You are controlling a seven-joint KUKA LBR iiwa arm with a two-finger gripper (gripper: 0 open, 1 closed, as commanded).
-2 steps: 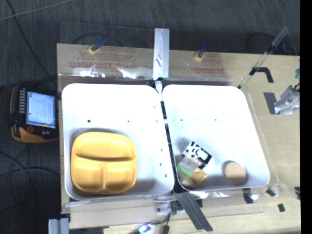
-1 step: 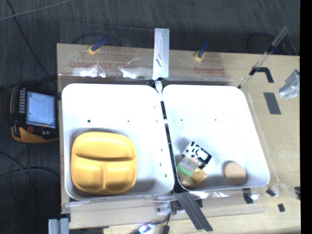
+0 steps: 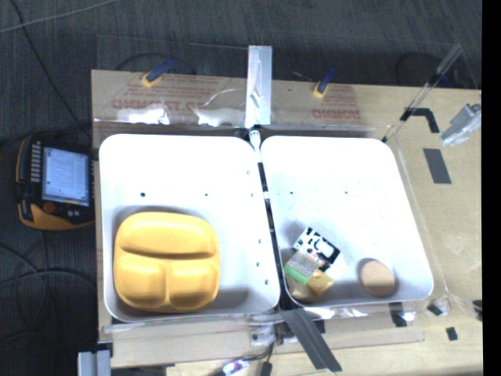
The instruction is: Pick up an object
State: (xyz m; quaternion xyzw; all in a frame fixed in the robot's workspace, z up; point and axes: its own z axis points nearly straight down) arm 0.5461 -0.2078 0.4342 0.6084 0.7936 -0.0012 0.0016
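Observation:
A large yellow bread-shaped object (image 3: 166,259) lies in the front of the left bin (image 3: 180,163). In the right bin (image 3: 344,171), near its front left corner, sits a small pile: a black-and-white packet (image 3: 318,247) on top of a green-labelled item (image 3: 300,269) and a tan piece (image 3: 320,284). A round tan object (image 3: 376,277) rests near the right bin's front right corner.
A handheld control pendant (image 3: 56,182) lies on the floor left of the bench. Blue and yellow clamps (image 3: 159,72) hold plastic sheeting at the bench's back edge. A metal post (image 3: 259,84) stands behind the divide between the bins.

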